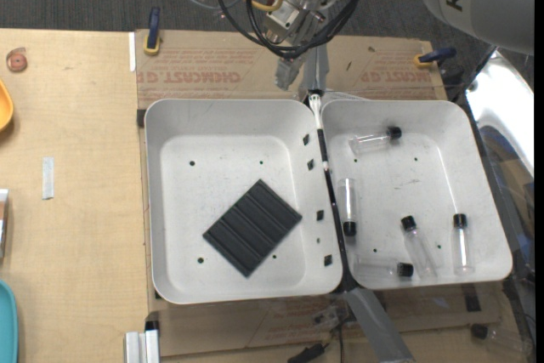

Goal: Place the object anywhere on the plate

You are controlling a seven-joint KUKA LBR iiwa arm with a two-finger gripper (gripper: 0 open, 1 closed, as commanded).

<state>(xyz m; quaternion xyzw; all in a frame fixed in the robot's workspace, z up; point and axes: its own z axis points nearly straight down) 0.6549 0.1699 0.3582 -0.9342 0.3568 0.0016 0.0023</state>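
Arm: the grey KUKA arm with its orange band hangs above the far edge of the two bins, near where they meet, with cables looped around the wrist.
Gripper: the two-finger gripper (289, 74) points down over the cardboard sheet (255, 68) just behind the bins; whether it is open or closed I cannot tell, and nothing is visibly carried.
Plate: the dark grey ribbed rectangular plate (252, 227) lies flat and turned at an angle in the shallow white left bin (161, 183), toward its near right part, with nothing on it.
Objects: several clear plastic vials with black caps lie in the shallow white right bin (476, 183). One vial (375, 139) rests near the far side, a long one (348, 206) lies along the left wall, and three more (418, 244) sit toward the near right.
Desk: the light wooden desk (76, 183) extends to the left, with a small orange clamp (153, 36) on the cardboard edge.
Step in hand: by my reading, the pick has not been made; every vial lies in the right bin, well apart from the plate.
Next move: likely to descend onto one vial, the far one being nearest the gripper, close across its narrow body, lift, and cross the shared bin walls.
Caution: round, smooth vials may roll or slip from a grasp.
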